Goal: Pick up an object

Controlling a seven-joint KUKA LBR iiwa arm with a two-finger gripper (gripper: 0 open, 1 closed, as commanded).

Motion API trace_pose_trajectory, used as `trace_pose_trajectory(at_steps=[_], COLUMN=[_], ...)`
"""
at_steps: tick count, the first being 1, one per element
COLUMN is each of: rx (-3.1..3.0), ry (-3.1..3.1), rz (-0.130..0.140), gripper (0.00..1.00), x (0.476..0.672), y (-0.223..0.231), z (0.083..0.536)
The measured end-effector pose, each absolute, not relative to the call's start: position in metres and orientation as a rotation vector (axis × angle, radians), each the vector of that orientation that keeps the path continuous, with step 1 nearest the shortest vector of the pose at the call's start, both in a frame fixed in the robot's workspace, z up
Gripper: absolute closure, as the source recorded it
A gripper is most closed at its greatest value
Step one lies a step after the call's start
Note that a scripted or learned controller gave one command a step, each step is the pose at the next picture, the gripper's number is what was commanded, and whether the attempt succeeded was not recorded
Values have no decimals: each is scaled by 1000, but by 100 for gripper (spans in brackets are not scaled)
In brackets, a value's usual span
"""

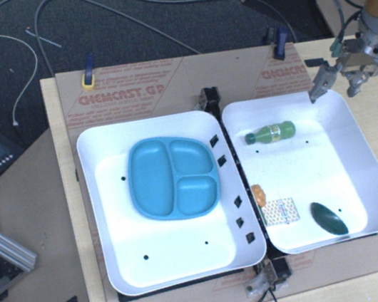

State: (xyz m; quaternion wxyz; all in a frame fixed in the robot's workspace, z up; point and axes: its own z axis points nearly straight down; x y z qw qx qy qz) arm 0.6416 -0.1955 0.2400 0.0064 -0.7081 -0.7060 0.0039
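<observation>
1. The likeliest thing to pick is the green bottle (270, 133). It lies on its side in the upper part of the right bin (363, 152), with its long axis running left to right across the frame and bare white floor on every side of it.
2. The gripper (337, 82) hangs at the upper right of the frame, over the top right corner of that bin. Its two fingers are spread apart with nothing between them. It sits to the right of the bottle and well apart from it.
3. To do this step well, I judge the arm should first travel left until it is above the middle of the bottle, then come down.
4. The fingers should straddle the bottle across its narrow width, one above it and one below it in the frame. Closing along its length would likely push it away.
5. A round bottle can roll, so a slow, centred close would be safer.
6. Other choices lie near the bottom of the same bin: a small orange piece (258, 194) against the left wall, a patterned packet (280, 211) just beside it, and a dark green object (328, 218) at lower right.
7. The left bin (114, 218) holds a blue divided plate (173, 177), which looks wide and flat, so a harder grasp.
</observation>
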Motion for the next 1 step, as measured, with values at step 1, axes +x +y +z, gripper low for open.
trace_pose_trajectory(at_steps=[1], rx=[-2221], ry=[-2222], rz=[0], gripper=[0], x=[644], y=[-195], z=[249])
